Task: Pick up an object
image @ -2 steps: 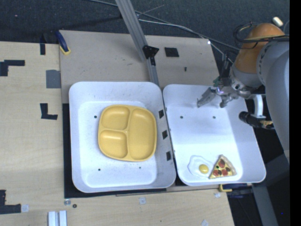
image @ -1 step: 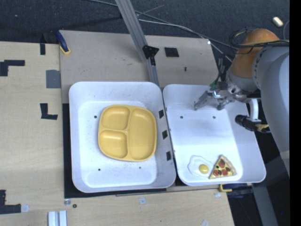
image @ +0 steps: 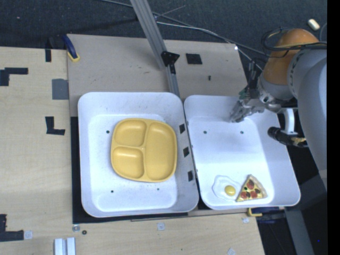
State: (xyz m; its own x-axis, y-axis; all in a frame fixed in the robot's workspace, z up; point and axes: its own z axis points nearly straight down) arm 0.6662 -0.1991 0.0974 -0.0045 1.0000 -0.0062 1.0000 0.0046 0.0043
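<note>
A fried egg toy (image: 224, 188) and a pizza slice toy (image: 251, 189) lie side by side at the near edge of the right bin (image: 212, 110). A yellow divided plate (image: 144, 149) sits in the middle of the left bin (image: 95, 142). My gripper (image: 240, 112) hangs over the far right part of the right bin, well away from the egg and pizza. Nothing shows between its fingers.
A grey metal pole (image: 154, 36) slants from the top down to the gap between the bins. A cable runs across the dark floor behind the bench. A blue and yellow clip (image: 71, 49) sits at the bench's far left corner.
</note>
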